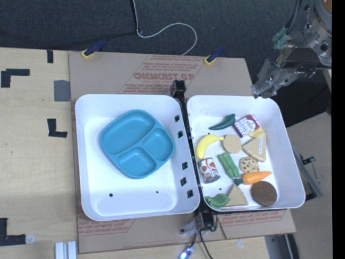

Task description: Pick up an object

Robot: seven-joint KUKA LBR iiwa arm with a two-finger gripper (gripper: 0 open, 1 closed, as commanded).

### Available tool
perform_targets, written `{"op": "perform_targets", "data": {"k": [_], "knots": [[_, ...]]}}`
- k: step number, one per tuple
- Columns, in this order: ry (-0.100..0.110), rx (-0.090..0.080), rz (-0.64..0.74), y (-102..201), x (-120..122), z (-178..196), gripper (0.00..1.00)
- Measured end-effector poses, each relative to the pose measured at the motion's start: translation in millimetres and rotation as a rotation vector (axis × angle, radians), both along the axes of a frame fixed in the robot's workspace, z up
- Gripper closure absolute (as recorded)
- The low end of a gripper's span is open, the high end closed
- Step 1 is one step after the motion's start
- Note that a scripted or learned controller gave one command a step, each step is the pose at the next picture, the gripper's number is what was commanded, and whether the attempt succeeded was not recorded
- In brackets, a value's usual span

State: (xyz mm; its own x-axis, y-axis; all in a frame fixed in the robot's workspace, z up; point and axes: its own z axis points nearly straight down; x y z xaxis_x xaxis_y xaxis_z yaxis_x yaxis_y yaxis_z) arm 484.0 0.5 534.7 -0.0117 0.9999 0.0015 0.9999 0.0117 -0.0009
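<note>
The right bin (284, 124) holds several toy foods: a yellow banana (207, 143), a dark green pepper (222, 123), a red-labelled packet (246, 125), a round cracker (232, 143), a cheese wedge (257, 147), a cookie (248, 164), a carrot (255, 177), a green bean pod (229, 165), a small can (209, 170), a brown patty (264, 193), a sandwich triangle (236, 196) and a green leaf (216, 201). My gripper (266, 89) hangs above the bin's far right corner, clear of the food, with nothing between its fingers.
The left bin (89, 144) holds a blue divided plate (137, 143). Both bins rest on a cardboard sheet (161, 74) held by yellow and blue clamps (94, 48). A white cable (161, 31) loops behind the bench.
</note>
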Motion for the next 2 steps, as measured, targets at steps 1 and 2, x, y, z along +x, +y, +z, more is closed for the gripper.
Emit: {"op": "perform_targets", "data": {"k": [1,2], "knots": [[0.0,0.0,0.001,97,-1,0,1.0],[0.0,-0.001,-0.008,92,0,10,1.0]]}}
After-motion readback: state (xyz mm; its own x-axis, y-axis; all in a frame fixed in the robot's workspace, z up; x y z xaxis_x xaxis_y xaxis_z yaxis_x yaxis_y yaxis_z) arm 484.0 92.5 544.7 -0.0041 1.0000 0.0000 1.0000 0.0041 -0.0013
